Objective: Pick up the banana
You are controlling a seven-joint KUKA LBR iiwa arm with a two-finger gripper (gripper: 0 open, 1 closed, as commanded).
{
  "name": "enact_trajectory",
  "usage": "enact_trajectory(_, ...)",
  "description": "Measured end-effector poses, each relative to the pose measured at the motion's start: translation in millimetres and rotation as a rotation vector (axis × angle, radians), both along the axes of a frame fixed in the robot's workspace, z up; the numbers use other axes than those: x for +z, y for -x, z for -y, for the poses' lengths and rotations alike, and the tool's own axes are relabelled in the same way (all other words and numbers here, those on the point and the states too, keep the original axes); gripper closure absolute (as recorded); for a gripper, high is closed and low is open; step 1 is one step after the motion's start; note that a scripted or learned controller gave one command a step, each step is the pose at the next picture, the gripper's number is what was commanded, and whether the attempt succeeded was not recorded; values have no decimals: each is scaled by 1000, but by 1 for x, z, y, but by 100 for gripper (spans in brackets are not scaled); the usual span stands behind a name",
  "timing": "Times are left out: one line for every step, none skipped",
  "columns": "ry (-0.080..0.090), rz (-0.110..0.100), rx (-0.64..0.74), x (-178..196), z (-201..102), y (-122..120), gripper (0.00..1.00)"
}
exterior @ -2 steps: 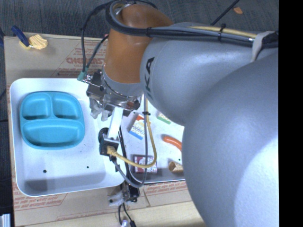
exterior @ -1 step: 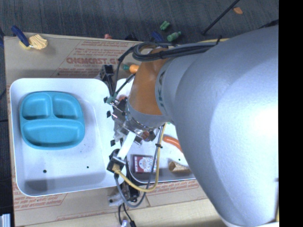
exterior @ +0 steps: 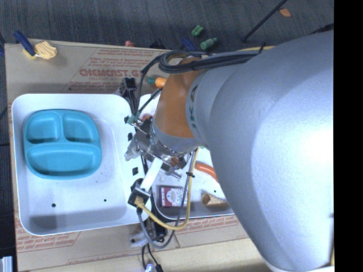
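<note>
1. Arm [exterior: 266,146]: the grey body with its orange band [exterior: 173,109] reaches in from the side away from the blue plate [exterior: 61,143] and covers most of the bin [exterior: 195,213] that lies beyond the plate's own bin.
2. Gripper [exterior: 152,158]: it is low over the strip between the two bins, just beside the plate's bin [exterior: 74,200] on the side away from the plate. The wrist hardware hides its working end, so whether it is open or closed, or has hold of anything, cannot be told.
3. Banana: its place cannot be told. Nothing banana-shaped is seen near the plate, so it is judged to lie under the arm in the farther bin.
4. Other things past the gripper from the plate: a small red-and-white box [exterior: 170,196], an orange piece [exterior: 205,170] and a brown piece [exterior: 214,199]. A yellow cable [exterior: 164,222] loops below the gripper.
5. Progress, as a judgement: the reach into the bin area looks made. A grasp is not confirmed, and the lift is left to do.
</note>
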State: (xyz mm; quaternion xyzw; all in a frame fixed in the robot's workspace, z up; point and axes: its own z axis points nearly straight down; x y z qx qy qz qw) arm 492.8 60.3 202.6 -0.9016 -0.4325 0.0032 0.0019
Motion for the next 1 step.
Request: enact_trajectory(-3,0,217,-12,46,-6,0)
